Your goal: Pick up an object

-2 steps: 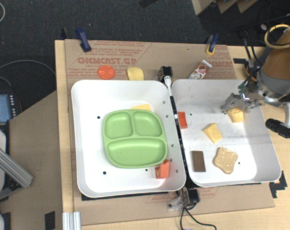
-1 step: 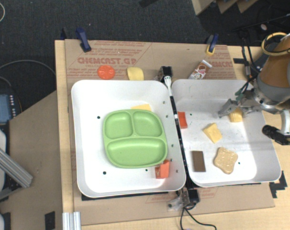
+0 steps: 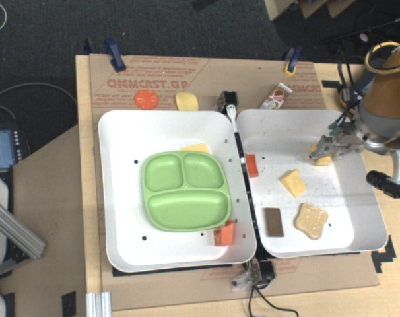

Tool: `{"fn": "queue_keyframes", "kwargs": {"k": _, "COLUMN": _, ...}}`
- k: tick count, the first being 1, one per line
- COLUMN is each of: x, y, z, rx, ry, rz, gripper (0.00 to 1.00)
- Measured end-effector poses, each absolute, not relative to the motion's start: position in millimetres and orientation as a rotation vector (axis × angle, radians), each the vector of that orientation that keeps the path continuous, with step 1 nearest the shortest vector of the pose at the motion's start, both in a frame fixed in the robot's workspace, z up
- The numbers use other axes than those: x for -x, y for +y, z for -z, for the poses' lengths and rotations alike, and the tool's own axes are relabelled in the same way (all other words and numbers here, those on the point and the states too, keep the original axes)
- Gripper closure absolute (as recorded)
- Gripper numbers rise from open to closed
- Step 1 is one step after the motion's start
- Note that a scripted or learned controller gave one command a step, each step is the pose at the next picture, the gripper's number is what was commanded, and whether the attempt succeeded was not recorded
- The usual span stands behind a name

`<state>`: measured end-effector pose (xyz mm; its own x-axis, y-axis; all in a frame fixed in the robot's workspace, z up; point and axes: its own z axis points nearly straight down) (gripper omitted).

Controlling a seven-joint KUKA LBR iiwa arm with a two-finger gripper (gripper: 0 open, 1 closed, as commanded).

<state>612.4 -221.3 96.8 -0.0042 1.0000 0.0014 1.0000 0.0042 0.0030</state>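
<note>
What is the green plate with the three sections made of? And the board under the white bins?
The green divided plate looks like moulded plastic: one even colour, smooth rounded rims and a soft sheen. The board under the white bins looks like brown cardboard or fibreboard: matte, flat, with red printed lettering. It could also be thin wood; the view leaves that open.

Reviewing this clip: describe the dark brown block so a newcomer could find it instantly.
Start at the right-hand white bin and go to its near-left corner. The dark brown block lies flat there, just left of the tan biscuit. It is the bin's only dark, rectangular piece; its neighbours are pale yellow, tan or orange.
</note>
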Motion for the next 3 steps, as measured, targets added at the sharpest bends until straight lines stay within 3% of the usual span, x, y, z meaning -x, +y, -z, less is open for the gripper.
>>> {"fn": "queue_keyframes", "kwargs": {"k": 1, "x": -588.2, "y": -198, "z": -145, "rx": -2.220, "ry": 2.223, "rz": -0.002, "gripper": 1.00}}
{"fn": "queue_keyframes", "kwargs": {"k": 2, "x": -671.4, "y": -159, "z": -200, "rx": -2.206, "ry": 2.221, "rz": -0.011, "gripper": 1.00}}
{"fn": "queue_keyframes", "kwargs": {"k": 3, "x": -604.9, "y": -91, "z": -212, "rx": -2.219, "ry": 2.231, "rz": -0.001, "gripper": 1.00}}
